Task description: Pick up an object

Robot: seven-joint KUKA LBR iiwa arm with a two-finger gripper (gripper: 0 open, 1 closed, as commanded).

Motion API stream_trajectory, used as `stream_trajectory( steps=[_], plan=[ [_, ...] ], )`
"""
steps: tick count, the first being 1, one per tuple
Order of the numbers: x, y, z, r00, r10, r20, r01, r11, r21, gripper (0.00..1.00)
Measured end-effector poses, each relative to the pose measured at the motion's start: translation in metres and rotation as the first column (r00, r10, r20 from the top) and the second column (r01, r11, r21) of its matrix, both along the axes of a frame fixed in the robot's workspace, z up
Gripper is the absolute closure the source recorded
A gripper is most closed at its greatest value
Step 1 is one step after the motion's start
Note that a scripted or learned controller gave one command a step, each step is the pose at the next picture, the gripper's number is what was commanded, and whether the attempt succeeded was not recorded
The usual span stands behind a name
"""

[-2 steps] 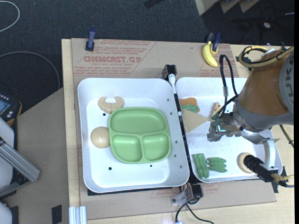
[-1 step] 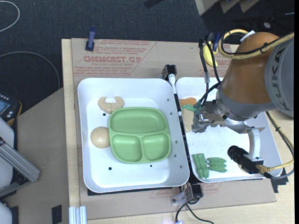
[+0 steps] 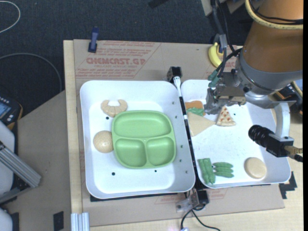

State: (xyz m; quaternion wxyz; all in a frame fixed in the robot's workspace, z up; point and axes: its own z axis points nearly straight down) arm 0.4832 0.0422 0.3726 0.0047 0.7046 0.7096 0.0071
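1. While low over the far part of the right bin (image 3: 269, 177), hung just above a cluster of toy food: gripper (image 3: 215, 107), at the end of the grey arm with its orange band (image 3: 276, 6).
2. Could not tell whether released or clenched; too dark and too crowded by the wrist body to read. Nothing seen plainly held.
3. Lay closest, touching or nearly touching the gripper's right side: a pizza slice (image 3: 225, 117) with red dots.
4. Lay just to its left, near the divider: an orange piece (image 3: 194, 104) with a green leaf-like piece (image 3: 196, 112) over it, and a pale tan wedge (image 3: 199, 125) below them.
5. Rested well apart in the same bin, toward the near edge: green pea pods (image 3: 215, 169) and a round tan bun (image 3: 255, 168).
6. Held in the left bin (image 3: 91, 129): a green divided plate (image 3: 143, 138), a croissant-like pastry (image 3: 113, 107) and a beige ball (image 3: 103, 141).
7. Judged the step as the approach or descent onto a target, most likely the pizza slice or the orange piece; lift not yet done.
8. Called for next: settling squarely over one piece, closing firmly, then rising straight up. Flat, thin shapes, so likely to slip.
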Motion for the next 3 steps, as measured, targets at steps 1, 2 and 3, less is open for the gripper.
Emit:
stream_trajectory(
  steps=[1,2,3],
  plan=[
    [-0.004,-0.041,-0.05,1.0,-0.012,-0.022,0.012,1.0,-0.004,1.0],
    [-0.004,0.036,-0.015,1.0,0.002,-0.011,-0.002,1.0,0.0,1.0],
    [-0.005,0.002,-0.076,1.0,-0.011,-0.024,0.011,1.0,-0.004,1.0]
  ],
)
